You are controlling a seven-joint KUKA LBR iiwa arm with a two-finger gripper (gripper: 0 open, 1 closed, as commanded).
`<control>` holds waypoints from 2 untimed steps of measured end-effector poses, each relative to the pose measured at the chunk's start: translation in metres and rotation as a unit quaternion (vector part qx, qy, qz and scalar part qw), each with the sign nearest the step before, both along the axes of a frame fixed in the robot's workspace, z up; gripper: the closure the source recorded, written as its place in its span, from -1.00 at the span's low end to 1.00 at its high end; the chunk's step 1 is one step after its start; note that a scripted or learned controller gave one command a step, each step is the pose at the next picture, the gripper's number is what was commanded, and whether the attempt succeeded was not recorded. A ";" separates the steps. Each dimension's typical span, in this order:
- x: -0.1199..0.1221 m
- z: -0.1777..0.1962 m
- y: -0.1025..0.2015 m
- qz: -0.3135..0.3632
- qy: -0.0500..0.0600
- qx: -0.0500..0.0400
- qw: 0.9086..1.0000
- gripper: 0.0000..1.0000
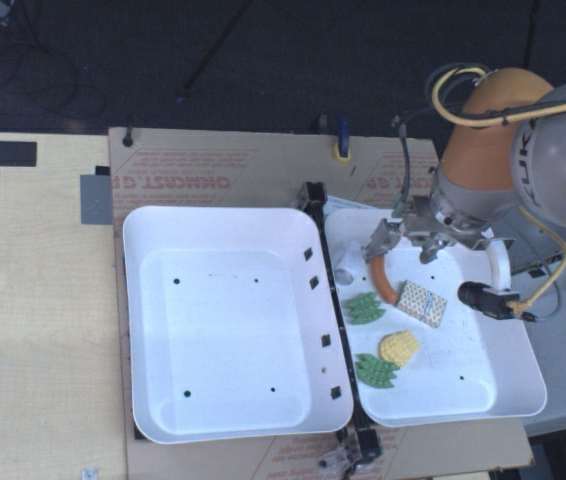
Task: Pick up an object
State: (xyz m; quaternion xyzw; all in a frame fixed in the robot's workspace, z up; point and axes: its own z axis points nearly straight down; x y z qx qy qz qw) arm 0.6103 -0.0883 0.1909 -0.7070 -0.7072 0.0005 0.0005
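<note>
- Roughly: bench [43, 298] carries two white bins side by side; left bin [153, 238] sits next to right bin [518, 383], walls touching along a black divider strip.
- Arm [508, 153] comes in from the right, orange band up top, wrist hanging over the back part of the right bin.
- Gripper [403, 243] is low over the right bin's back-left area; cannot tell whether it is open or closed, and nothing is seen held in it.
- Task things all lie in the right bin, left-centre cluster:
- Orange curved piece [387, 283], carrot-like, lies just below the gripper, nearest candidate.
- Patterned box [423, 304] is just beside the orange piece, on its right, tilted.
- Yellow item [398, 348], corn-like, lies nearer the front, apart from the box.
- Green leaf [364, 309] is near the divider, beside the orange piece's lower end.
- Second green leaf [375, 371] is at the front, touching or almost touching the yellow item.
- Small pale thing near the divider, behind the first leaf, too blurred to name.
- Step, my read: approach/descent phase, pick not yet made.
- Next move calls for: line up over one item, likely the orange piece, go down to the bin floor, close on it, lift straight.
- Watch-out: box and leaf crowd the orange piece, so a sloppy descent may nudge neighbours or grab two.
</note>
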 end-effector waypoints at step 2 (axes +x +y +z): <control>-0.092 0.145 0.054 0.002 -0.005 0.002 1.000 1.00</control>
